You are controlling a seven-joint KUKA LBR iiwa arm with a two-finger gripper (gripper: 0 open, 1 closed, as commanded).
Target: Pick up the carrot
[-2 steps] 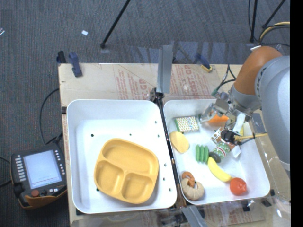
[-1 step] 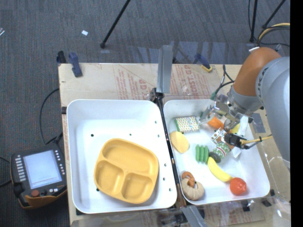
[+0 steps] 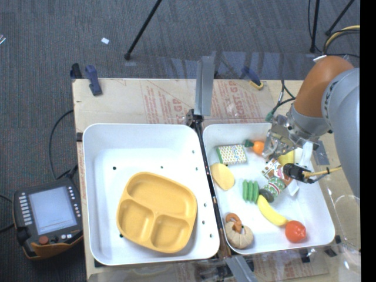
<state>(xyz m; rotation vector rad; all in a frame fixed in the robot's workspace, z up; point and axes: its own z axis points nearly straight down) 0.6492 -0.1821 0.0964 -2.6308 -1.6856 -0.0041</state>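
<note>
The carrot (image 3: pixel 257 147) lies in the right bin (image 3: pixel 326 213), near the far wall, with its green end toward the left. The claw (image 3: pixel 274 150) hangs just beside it, on its right, and their edges seem to touch. Nothing sits between the fingers, but it is hard to tell whether they are open or closed, because the wrist covers them.

Left of the carrot there is a small patterned box (image 3: pixel 231 153). Below it lies a pale yellow piece (image 3: pixel 222 176). Under the claw stand a printed can (image 3: pixel 272 185) and a green ridged vegetable (image 3: pixel 251 191). Nearer to the front edge lie a banana (image 3: pixel 270 211), a red tomato (image 3: pixel 296 231) and a brown pretzel-like item (image 3: pixel 238 231). A yellow thing (image 3: pixel 287 157) is partly hidden behind the claw, so its kind is not clear.

The left bin (image 3: pixel 101 151) holds a yellow tray with compartments (image 3: pixel 157 211). On the floor, left of the desk (image 3: pixel 141 98), a control pendant (image 3: pixel 48 217) rests.
</note>
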